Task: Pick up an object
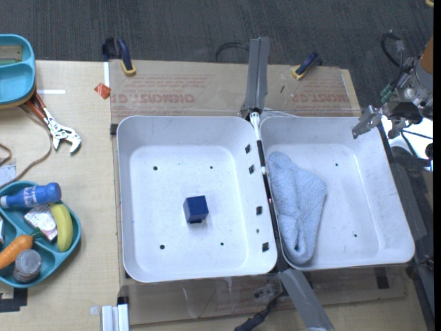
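Crumpled pale-blue cloth (298,211) lies along the left side of the right white bin (386,250); a small dark-blue cube (196,209) sits mid-floor in the left white bin (131,185). My hand (375,119) hovers at the right bin's far corner, grip state unclear.

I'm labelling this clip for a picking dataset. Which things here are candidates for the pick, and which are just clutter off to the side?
For the pick:
blue cube in the left bin
grey cloth in the right bin
gripper

Lying about:
wrench
teal tray with banana, carrot, bottle
clamps
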Controlling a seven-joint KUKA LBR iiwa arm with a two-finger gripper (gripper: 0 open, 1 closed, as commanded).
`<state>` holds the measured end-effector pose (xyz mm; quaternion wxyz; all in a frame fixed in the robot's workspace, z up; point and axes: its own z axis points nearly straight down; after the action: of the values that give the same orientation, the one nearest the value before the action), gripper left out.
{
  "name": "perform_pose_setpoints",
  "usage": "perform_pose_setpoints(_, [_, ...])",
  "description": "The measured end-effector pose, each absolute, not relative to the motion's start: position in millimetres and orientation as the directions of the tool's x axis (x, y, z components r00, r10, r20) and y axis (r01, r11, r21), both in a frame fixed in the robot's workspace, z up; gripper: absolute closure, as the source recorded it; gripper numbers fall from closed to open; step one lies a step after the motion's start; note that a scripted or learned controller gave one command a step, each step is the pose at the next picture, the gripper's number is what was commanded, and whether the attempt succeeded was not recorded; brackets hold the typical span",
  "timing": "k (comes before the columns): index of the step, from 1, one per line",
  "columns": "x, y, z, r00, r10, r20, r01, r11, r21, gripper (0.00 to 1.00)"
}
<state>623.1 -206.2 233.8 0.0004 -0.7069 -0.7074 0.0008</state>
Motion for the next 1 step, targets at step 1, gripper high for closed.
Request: perform_pose_setpoints(1, [547.4,-204.4,267.1,0.291,0.957,-0.002,0.957,-0.291,-0.002,0.0])
